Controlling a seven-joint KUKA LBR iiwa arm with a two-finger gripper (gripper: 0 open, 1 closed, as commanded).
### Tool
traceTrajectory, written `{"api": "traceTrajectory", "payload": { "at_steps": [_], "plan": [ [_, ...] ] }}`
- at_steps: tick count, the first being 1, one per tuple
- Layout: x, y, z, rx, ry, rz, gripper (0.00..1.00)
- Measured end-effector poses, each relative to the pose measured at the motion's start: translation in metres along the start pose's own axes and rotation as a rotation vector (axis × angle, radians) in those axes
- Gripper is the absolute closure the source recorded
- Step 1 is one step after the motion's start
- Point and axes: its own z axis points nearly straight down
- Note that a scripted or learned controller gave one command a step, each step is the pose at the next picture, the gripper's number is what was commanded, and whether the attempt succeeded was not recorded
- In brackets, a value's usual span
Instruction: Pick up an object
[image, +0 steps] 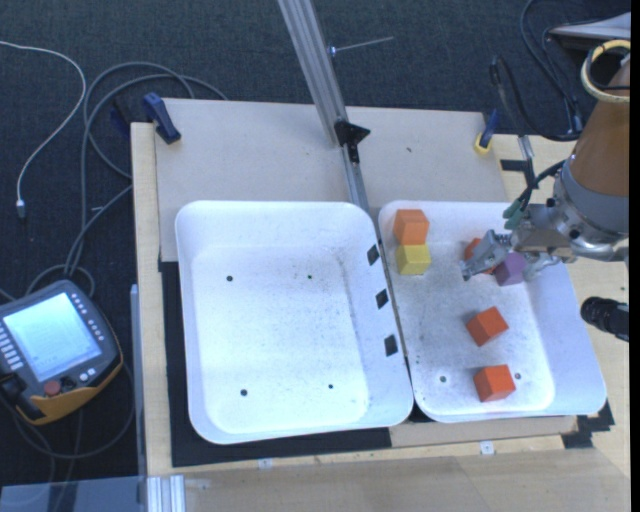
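The right bin (560, 330) holds several small blocks. An orange block (410, 225) sits at its far left with a yellow block (413, 259) touching it just in front. Two more orange blocks lie nearer the front, one (487, 326) mid-bin and one (494, 382) close to the front wall. My gripper (487, 257) hangs low over the bin's far middle, reaching in from the right. A purple block (511, 271) lies right against its underside, partly covered. A small red-orange piece (472, 246) peeks out behind the gripper.
The left bin (200, 300) stands beside the right one, with a row of black clips (381, 298) on the shared wall. A slanted metal post (320, 70) rises from the bench's back. A teach pendant (50, 345) lies at the far left.
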Motion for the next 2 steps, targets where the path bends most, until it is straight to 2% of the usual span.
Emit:
{"api": "traceTrajectory", "payload": {
  "at_steps": [1, 2],
  "plan": [
    [-0.057, 0.001, 0.115, 0.011, 0.0, 0.004, 0.0],
    [-0.077, 0.001, 0.197, 0.01, 0.002, 0.004, 0.0]
  ]
}}
